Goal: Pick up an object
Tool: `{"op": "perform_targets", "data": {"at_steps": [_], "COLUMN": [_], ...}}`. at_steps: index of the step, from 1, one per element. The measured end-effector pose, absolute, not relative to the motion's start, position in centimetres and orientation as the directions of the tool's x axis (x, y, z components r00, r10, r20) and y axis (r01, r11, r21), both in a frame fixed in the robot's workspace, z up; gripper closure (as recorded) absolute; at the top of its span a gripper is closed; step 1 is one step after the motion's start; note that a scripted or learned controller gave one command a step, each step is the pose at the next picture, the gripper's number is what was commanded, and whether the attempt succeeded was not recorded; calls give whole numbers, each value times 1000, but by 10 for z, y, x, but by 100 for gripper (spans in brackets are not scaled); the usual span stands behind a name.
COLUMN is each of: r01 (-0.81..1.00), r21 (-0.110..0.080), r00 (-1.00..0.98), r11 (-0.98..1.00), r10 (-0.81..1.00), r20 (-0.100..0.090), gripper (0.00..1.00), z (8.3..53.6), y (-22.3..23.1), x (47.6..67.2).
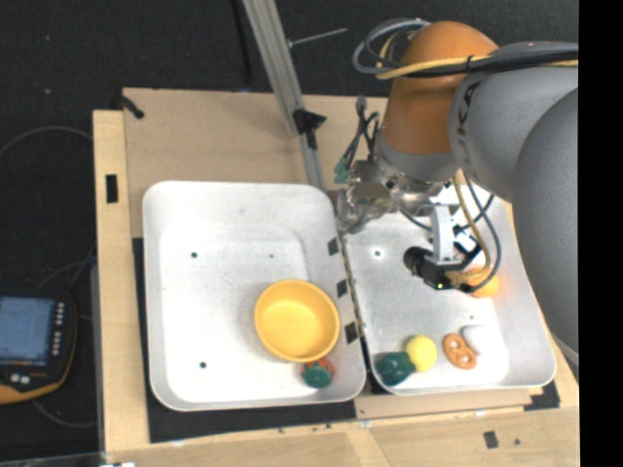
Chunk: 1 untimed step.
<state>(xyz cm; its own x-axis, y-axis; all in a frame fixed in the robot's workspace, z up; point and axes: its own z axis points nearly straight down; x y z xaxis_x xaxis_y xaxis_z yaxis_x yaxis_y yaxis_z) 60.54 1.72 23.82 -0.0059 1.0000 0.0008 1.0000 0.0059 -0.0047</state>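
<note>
My gripper (358,205) hangs below the orange wrist band, low over the far left corner of the right bin (516,358), close to the wall between the two bins. In the right bin's near part lie a dark green object (394,366), a yellow ball (421,351) and an orange ring-shaped piece (459,350). An orange-yellow object (485,283) sits partly hidden behind the arm's black fitting (425,263). A yellow bowl (297,319) stands upright in the left bin (195,222), and a small teal object (316,376) lies by that bin's near rim.
A slanted metal rail (277,56) runs from the top of the view down to the bins' shared wall. A handheld screen unit (34,343) lies off the bench at the left. The bulky grey arm (526,163) covers the right bin's far right part.
</note>
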Motion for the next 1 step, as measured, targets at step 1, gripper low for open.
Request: {"op": "perform_targets", "data": {"at_steps": [1], "r01": [1000], "r21": [2], "r00": [-8], "r11": [8], "r10": [1000], "r20": [2], "gripper": [100], "z": [249], "y": [73], "x": [611]}}
